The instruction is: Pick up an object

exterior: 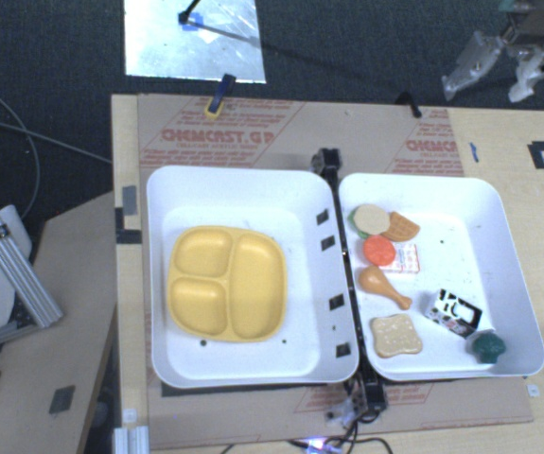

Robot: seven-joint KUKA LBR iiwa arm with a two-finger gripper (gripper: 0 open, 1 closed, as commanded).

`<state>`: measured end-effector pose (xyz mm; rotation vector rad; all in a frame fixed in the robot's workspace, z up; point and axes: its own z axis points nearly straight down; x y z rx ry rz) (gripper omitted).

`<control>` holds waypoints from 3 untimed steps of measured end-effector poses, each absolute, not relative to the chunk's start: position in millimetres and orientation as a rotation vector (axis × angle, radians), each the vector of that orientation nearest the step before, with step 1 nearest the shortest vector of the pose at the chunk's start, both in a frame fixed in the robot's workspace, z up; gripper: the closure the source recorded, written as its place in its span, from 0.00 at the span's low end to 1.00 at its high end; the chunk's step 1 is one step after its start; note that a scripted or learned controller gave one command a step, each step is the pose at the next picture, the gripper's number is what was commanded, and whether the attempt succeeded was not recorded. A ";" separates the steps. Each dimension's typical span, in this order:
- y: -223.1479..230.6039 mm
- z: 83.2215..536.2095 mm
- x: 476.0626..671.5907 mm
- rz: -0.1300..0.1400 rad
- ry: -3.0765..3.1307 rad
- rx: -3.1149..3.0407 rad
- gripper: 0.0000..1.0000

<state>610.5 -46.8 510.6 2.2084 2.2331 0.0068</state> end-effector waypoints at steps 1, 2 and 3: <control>11.4 501.9 554.9 0.005 2.233 2.210 0.00; 52.0 496.4 504.7 0.005 2.232 2.211 0.00; 133.7 504.7 485.5 0.006 2.236 2.207 0.00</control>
